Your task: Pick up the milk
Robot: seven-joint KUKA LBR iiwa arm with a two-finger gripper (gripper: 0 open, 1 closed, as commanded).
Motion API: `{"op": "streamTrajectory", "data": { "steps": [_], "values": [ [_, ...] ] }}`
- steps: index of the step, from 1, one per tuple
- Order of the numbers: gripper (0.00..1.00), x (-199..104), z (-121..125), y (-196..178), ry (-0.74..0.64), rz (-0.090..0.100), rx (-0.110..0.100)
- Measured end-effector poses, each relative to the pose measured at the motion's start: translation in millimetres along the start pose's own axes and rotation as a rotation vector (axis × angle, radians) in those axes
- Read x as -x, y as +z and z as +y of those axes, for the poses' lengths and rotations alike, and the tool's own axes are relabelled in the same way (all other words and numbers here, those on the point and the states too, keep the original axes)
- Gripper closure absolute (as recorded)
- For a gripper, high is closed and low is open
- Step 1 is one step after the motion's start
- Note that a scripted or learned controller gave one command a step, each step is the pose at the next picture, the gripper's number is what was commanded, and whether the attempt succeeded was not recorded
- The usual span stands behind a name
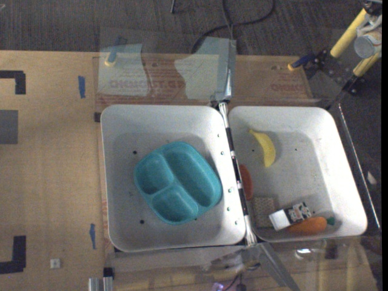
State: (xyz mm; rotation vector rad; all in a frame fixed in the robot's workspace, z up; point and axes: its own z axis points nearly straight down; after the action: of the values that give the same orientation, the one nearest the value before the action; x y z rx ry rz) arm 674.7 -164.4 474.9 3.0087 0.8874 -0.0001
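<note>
White milk [290, 215] flat, seemingly lengthwise left-right

Upper right corner: a pale grey rounded part [367, 45] sat at the frame's edge, too blurred to tell whether it belonged to the arm.
Colours beside it: yellow bars [348, 36] ran at a slant, bright against the dark floor.
Fittings: a small blue piece [310, 59] showed at the lower end of one bar.
Markings, cables, screws: too small and soft to make out there.

Faint reversed lettering on the cardboard sheet [157, 83] cannot be read.
</note>
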Motion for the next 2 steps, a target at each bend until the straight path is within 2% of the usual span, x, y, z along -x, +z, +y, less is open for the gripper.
{"op": "streamTrajectory", "data": {
  "steps": [2],
  "values": [
    [1.0, -6, -5, -21, -0.014, 0.0, 0.003]
  ]
}}
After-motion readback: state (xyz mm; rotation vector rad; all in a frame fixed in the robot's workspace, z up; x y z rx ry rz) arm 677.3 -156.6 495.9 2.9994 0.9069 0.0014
